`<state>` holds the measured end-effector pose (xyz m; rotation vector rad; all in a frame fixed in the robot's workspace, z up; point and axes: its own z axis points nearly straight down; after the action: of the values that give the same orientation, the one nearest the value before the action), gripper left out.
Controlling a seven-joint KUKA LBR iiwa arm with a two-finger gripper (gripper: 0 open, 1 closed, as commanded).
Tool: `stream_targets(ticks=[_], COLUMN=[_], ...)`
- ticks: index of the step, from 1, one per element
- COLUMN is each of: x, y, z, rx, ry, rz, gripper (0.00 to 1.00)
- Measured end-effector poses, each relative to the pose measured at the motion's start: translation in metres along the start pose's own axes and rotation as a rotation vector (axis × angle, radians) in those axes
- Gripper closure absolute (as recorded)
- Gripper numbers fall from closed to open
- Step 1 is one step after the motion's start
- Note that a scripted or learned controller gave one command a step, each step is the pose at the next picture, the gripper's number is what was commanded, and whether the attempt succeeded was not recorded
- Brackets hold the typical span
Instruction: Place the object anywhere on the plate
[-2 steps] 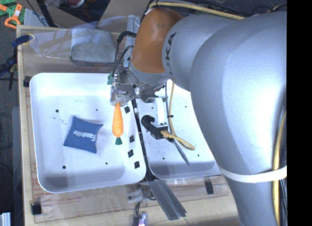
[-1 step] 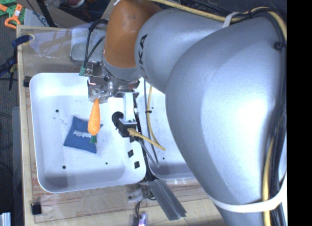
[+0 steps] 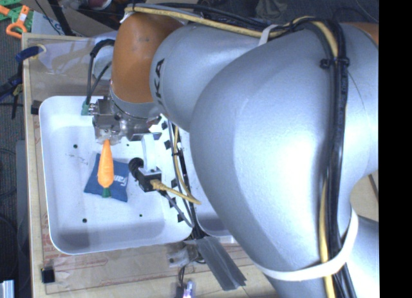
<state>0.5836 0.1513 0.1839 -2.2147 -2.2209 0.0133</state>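
Hanging upright with its green end down, the carrot (image 3: pixel 105 169) sits directly under my gripper (image 3: pixel 107 137), clenched on its top, above the blue plate (image 3: pixel 96 184).

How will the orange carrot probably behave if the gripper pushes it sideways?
The carrot looks tapered and round, so it would probably roll in a curve. Its smooth, plastic-looking surface may slip between fingers. It lies on a blue plate, which looks thin and might slide with it.

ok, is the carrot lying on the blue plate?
Yes. The orange carrot lies on the blue plate in the left bin, just below the tool.
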Motion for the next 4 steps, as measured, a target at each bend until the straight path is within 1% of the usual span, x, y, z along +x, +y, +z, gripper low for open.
stream_targets(ticks=[1, 2, 3, 4], x=[-0.064, 0.022, -0.042, 0.019], y=[0.049, 0.011, 0.014, 0.016], z=[-0.005, -0.031, 0.002, -0.027], rx=[-0.003, -0.003, -0.003, -0.004], ry=[0.001, 0.001, 0.000, -0.001], rz=[0.067, 0.070, -0.116, -0.289], gripper=[1.00, 1.00, 1.00, 1.00])
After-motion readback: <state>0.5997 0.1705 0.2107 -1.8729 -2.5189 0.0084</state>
